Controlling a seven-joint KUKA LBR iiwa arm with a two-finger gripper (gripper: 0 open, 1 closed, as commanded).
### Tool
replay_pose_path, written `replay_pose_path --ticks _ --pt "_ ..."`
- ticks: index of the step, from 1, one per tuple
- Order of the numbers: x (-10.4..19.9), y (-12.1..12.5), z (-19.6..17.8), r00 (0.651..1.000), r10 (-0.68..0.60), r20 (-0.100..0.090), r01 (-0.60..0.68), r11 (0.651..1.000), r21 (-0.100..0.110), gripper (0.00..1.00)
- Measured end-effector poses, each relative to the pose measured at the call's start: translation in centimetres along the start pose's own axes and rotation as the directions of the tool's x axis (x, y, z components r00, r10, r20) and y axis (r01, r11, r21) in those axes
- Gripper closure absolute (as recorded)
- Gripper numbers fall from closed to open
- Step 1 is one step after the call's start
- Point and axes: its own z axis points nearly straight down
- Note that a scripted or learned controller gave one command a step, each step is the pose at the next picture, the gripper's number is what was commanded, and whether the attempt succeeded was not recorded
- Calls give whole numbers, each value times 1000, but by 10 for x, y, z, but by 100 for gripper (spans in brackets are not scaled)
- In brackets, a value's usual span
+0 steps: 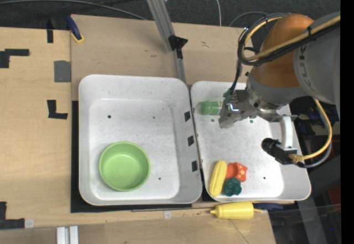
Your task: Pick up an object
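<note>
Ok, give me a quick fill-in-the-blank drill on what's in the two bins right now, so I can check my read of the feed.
1. The green bowl sits in the ____ bin as the camera sees it.
2. The hand is over the ____ bin.
3. Beside the hand lies a pale ____ object.
4. The yellow corn-like toy lies near that bin's ____ edge.

Missing words: left; right; green; front

Two bins sit side by side on the bench (121, 43) — the left bin (88, 126) holds a bowl (124, 166) toward its seven o'clock corner. In the right bin (276, 182), a cluster of three small toys (228, 176) lies at about seven o'clock, touching one another, and a bottle-like item (209, 107) rests at eleven o'clock, just beside the gripper (228, 118). Outside the right bin's near edge, at six o'clock, lies another bottle (235, 211).
</note>
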Motion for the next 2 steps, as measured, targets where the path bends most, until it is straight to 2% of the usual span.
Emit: replay_pose_path --ticks 2 --pt "116 37 -11 1000 -1 0 1 1000 -3 100"
